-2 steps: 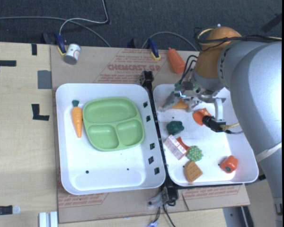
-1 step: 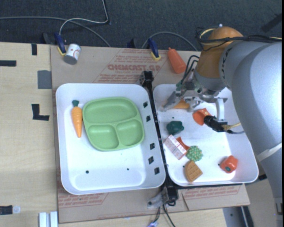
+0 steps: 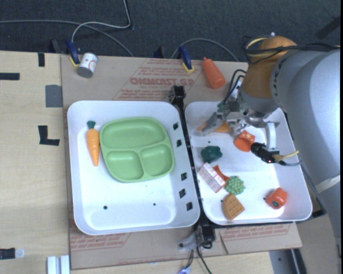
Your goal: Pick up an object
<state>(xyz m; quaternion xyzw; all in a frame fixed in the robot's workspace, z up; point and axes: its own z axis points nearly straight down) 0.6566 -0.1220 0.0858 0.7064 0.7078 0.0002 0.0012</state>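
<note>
Hanging low over the far part of the right bin [image 3: 291,207], the tool [image 3: 223,121] points toward the divider between the two bins; whether it is clenched or released cannot be told, since the wrist hardware hides that part. The grey arm [image 3: 314,107] with its orange band [image 3: 266,67] reaches in from the table's right edge and covers the bin's far right corner.

Just beside the tool, on its right-edge side, an orange-red piece [image 3: 244,141] lies on the bin floor, and a small orange-yellow bit [image 3: 222,128] lies right under the tool. Nearer the middle of the right bin sits a dark green lump [image 3: 211,152]. Toward the near edge lie a red-and-white packet [image 3: 212,176], a green dotted ball [image 3: 235,184] touching or almost touching it, and a tan waffle-like piece [image 3: 232,207] by the near wall. A red-orange item [image 3: 276,198] rests near the bin's near right corner.

The left bin [image 3: 80,170] holds a green divided plate [image 3: 138,149] with a toy carrot [image 3: 92,143] lying just beside it, on the side toward the table's left edge. Outside the bins, an orange bottle-shaped toy [image 3: 213,73] lies on the cardboard by the far edge, and a small can [image 3: 87,64] lies near the far left.
</note>
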